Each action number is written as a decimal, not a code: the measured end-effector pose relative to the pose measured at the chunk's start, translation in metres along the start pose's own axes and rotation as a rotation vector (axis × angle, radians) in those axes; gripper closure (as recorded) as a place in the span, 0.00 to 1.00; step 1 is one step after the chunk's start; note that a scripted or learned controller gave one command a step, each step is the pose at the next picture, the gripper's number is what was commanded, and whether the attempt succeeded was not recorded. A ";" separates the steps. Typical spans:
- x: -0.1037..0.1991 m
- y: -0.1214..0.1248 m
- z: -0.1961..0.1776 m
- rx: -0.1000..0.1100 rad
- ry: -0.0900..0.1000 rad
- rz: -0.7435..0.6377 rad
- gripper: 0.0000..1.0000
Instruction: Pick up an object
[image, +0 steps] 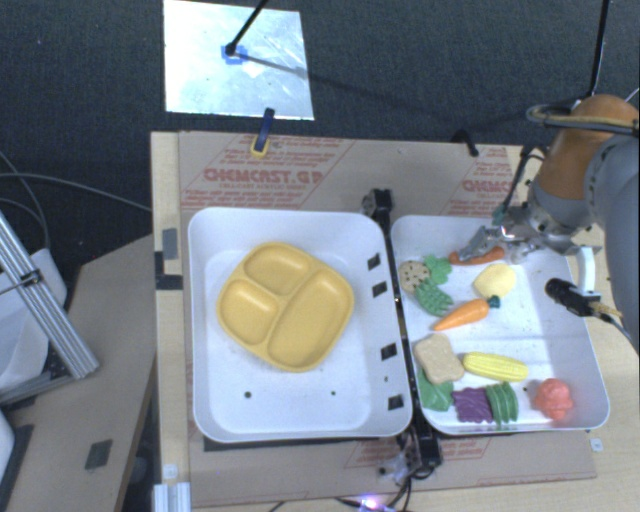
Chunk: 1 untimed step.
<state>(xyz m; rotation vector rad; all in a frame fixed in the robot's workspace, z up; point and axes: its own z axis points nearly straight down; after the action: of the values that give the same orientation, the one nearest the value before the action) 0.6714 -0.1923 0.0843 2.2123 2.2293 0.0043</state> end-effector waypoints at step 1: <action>-0.009 -0.110 0.000 0.010 0.000 0.012 0.00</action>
<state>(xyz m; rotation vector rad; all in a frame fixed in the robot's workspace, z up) 0.5613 -0.2020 0.0840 2.2302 2.2214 -0.0059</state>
